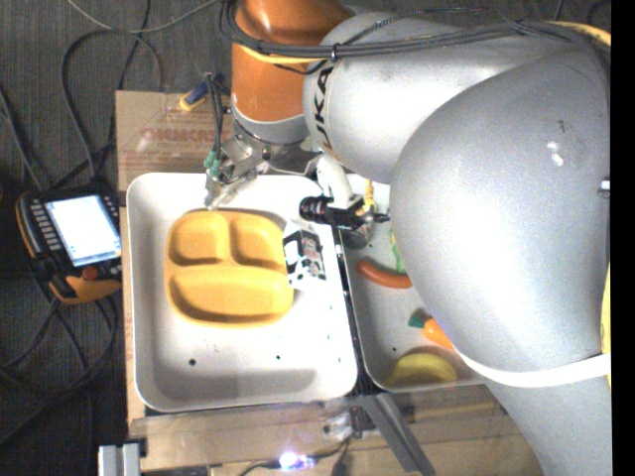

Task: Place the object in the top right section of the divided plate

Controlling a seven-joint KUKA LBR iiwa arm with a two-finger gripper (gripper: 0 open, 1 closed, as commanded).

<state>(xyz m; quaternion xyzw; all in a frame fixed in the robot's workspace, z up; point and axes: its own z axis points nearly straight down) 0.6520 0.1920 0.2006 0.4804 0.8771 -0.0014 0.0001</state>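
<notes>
Dark carpet floor [60, 87], loose cables [84, 48], wooden bench [149, 132]

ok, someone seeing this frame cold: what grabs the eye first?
The huge grey arm with its orange band, swelling across the right half and covering much of the right bin. Next the yellow divided plate in the left bin, with the gripper poised at that bin's far edge just above the plate. Toy food, including a banana and a carrot, peeks out in the right bin.
</notes>
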